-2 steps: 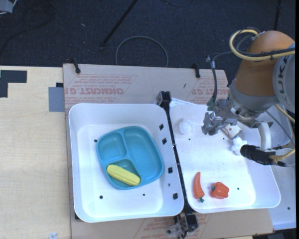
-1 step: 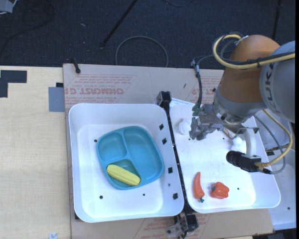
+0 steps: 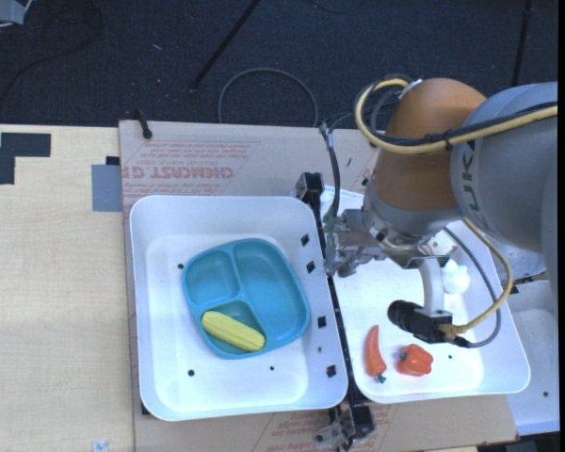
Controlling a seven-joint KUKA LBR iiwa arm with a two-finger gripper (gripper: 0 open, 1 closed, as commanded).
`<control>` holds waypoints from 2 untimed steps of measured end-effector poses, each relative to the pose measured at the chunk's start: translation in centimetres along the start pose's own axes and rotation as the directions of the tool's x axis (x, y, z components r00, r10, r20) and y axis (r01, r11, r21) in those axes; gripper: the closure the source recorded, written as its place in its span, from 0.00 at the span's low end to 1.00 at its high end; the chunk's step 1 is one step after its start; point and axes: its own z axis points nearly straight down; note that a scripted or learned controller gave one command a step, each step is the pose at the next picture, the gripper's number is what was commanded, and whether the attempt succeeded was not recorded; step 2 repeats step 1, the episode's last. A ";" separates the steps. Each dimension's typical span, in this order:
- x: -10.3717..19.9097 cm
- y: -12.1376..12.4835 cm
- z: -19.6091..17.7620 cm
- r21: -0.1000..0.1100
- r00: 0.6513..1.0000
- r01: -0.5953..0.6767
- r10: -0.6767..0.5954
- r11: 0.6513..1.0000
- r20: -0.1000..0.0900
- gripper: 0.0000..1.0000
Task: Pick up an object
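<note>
A yellow corn cob [image 3: 233, 330] lies in the front compartment of a blue divided plate [image 3: 264, 281] in the left bin [image 3: 160, 252]. In the right bin [image 3: 490, 375], a red chili pepper [image 3: 374, 351] and a small red-orange bell pepper [image 3: 414, 360] rest near the front wall. A white object [image 3: 456, 278] sits further back, partly under the arm. My gripper [image 3: 353, 250] hangs below the orange wrist band [image 3: 428, 149], low over the back left of the right bin beside the wall between the bins. The arm's bulk hides what lies under it.
A black cylindrical part with a cable [image 3: 417, 320] hangs from the arm just behind the two peppers. The divider between the bins [image 3: 322, 299] runs right beside the gripper. The bins sit on a cardboard sheet [image 3: 188, 163], with the wooden bench [image 3: 47, 299] to the left.
</note>
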 end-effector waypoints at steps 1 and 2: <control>5.9 -0.3 -0.2 -0.002 1.000 0.001 -0.001 1.000 0.000 1.00; 5.9 -0.3 -0.2 -0.002 1.000 0.001 -0.001 1.000 0.000 1.00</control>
